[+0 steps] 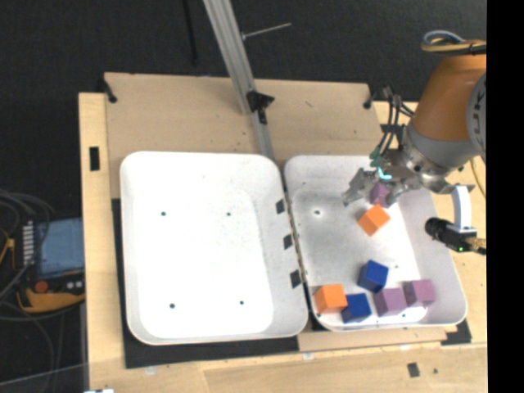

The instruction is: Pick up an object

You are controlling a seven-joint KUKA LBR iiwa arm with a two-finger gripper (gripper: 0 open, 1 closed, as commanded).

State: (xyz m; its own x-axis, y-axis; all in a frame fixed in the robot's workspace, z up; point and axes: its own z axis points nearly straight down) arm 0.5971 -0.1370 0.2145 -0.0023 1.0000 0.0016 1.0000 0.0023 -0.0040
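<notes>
My gripper [377, 190] hangs over the far part of the right bin [327, 188], and a small purple block [379, 194] shows between its grey fingers. Just below it, toward the front, a tilted orange cube [374, 219] lies on the bin floor, close to the fingertips. The arm comes in from the upper right, with its orange band above the wrist.
At the right bin's front lie a blue cube [374, 275], an orange cube [331, 298], another blue cube [356, 308] and two purple blocks [391, 300] [422, 291]. The left bin [135, 219] sits alongside. A slanted metal pole [237, 64] rises behind the bins.
</notes>
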